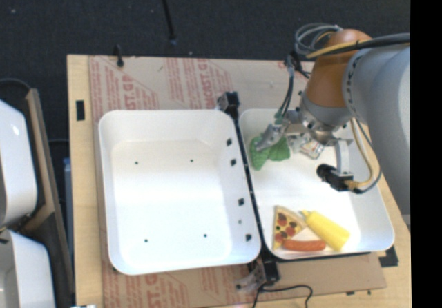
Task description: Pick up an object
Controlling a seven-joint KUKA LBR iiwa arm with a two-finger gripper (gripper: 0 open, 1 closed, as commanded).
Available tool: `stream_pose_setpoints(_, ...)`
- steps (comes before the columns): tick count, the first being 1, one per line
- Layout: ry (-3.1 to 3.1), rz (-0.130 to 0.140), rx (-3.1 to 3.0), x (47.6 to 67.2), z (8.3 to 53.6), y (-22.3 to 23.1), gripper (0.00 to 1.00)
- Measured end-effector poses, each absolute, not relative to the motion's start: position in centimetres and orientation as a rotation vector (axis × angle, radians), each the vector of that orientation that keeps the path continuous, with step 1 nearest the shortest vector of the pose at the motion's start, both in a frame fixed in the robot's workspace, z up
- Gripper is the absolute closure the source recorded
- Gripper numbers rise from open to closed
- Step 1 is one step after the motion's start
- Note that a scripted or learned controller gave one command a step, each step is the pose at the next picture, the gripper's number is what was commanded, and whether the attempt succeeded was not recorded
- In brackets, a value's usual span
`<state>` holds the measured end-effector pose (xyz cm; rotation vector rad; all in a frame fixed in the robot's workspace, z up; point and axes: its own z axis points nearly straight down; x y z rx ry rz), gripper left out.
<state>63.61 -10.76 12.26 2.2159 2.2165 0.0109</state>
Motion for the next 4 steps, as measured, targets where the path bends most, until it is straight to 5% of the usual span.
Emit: stream_pose_setpoints(4,2.216,0.012,2.215,63.49,11.84,-10.59,0.00)
